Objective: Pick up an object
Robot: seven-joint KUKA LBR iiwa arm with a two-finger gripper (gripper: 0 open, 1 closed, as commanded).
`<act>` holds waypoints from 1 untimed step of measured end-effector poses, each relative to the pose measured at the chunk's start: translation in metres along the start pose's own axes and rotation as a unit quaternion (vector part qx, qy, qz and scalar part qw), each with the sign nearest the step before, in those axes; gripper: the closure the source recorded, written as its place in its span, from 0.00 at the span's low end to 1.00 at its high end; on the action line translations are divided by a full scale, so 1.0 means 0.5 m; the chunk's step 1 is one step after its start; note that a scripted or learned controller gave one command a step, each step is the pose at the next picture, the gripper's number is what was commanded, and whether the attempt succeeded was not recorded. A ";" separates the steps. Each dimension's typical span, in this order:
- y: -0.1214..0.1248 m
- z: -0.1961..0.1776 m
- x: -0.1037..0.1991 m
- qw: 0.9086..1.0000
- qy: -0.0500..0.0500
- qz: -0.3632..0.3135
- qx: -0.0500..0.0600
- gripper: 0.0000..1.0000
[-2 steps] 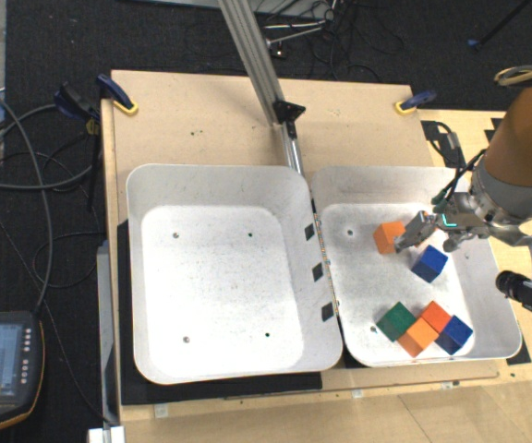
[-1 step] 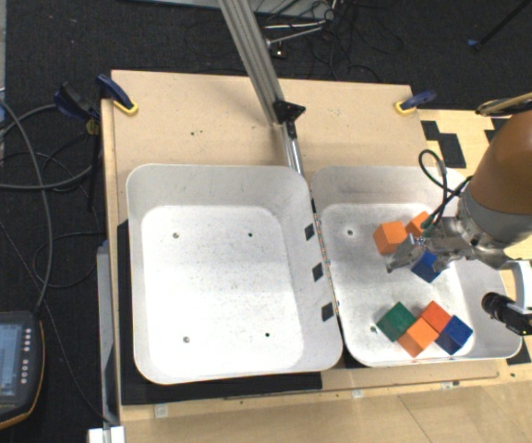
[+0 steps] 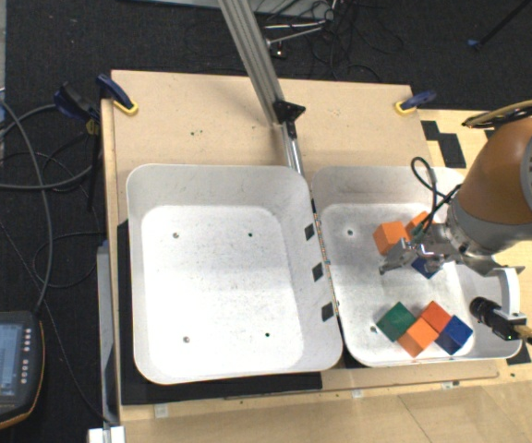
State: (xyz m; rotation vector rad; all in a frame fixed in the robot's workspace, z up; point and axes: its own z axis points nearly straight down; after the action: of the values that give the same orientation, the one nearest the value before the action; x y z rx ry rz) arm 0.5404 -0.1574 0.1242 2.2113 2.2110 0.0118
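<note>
My gripper (image 3: 412, 255) hangs low over the right bin (image 3: 358, 215), near its middle. An orange block (image 3: 391, 236) lies just to its upper left, touching or nearly touching it. Part of a dark blue block (image 3: 426, 267) peeks out from under the gripper's lower right side. Whether either block is between the jaws cannot be made out. Near the bin's front edge, a green block (image 3: 396, 321), an orange block (image 3: 423, 331) and a blue block (image 3: 454, 336) sit tightly together.
The left bin (image 3: 155, 247) lies beside the right one, sharing a raised rim (image 3: 320, 257) down the middle. A slanted metal pole (image 3: 252, 49) reaches down to the bins' back edge. The arm's orange band (image 3: 501, 169) looms over the right bin's right side.
</note>
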 end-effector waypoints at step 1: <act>-0.006 -0.008 0.002 1.000 0.002 0.000 0.006 1.00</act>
State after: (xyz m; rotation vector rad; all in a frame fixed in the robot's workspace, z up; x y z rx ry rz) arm 0.5374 -0.1564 0.1281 2.2195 2.2182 0.0035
